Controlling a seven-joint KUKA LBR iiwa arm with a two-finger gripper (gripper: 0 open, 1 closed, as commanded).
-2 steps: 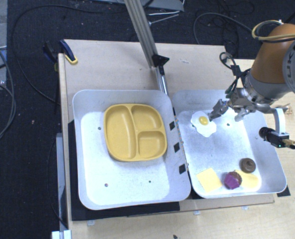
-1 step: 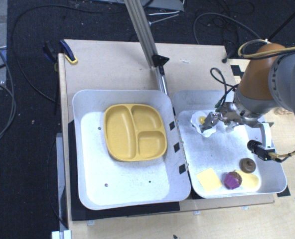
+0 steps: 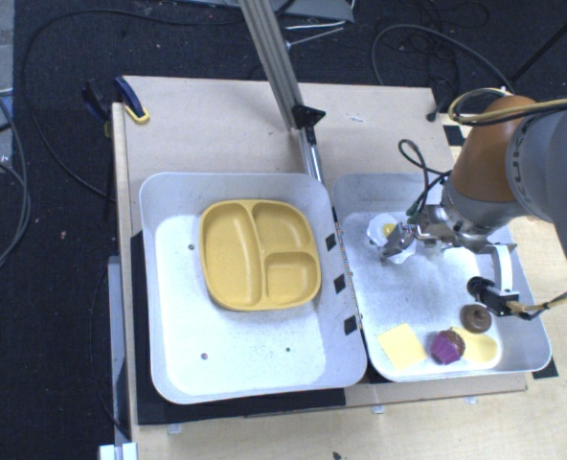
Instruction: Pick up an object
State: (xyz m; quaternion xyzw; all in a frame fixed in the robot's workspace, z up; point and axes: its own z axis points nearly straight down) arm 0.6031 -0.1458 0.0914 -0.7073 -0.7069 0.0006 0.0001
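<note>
Wooden bench [image 3: 216,123] bears white bins [image 3: 169,353]; black cable-strewn floor [image 3: 54,27] around.

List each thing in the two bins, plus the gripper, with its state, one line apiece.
yellow divided plate: flat and right way up in the left bin, compartments bare.
gripper: low in the right bin, over a small white and yellow item.
yellow block: lying flat near the right bin's front.
purple object: resting beside the yellow block.
brown round object: resting behind the purple object.
</note>
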